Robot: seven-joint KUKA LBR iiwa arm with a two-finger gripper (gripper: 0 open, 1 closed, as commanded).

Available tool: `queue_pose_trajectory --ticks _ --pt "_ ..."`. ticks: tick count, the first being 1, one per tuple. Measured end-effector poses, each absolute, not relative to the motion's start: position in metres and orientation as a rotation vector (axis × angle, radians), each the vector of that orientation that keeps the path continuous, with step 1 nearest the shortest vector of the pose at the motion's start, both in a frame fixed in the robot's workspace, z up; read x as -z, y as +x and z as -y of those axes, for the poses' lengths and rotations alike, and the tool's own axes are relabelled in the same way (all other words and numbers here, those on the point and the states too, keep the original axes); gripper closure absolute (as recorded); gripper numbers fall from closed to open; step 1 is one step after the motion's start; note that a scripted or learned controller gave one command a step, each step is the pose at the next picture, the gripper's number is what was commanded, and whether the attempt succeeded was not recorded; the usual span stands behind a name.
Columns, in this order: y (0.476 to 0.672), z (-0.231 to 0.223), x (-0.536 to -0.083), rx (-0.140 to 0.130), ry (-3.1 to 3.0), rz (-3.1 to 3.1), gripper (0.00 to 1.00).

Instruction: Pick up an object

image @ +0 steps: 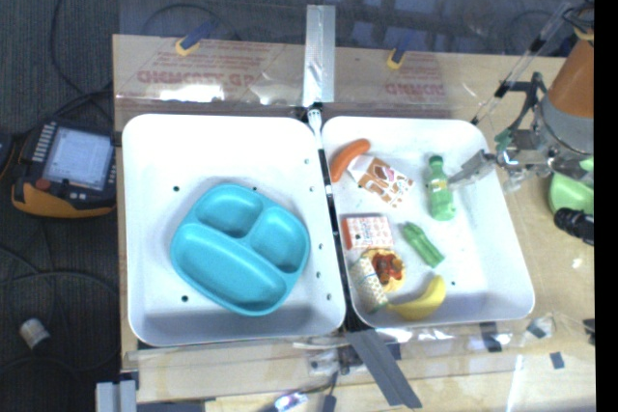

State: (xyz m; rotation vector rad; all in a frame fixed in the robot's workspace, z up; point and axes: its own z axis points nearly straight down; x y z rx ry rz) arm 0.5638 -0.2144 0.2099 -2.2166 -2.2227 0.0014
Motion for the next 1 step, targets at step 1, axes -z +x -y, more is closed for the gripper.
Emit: queue_pose_trajectory --ticks 1 --pt "0.5027 0.2093 -0.1619 -0.002 -2.077 2.353 0.00"
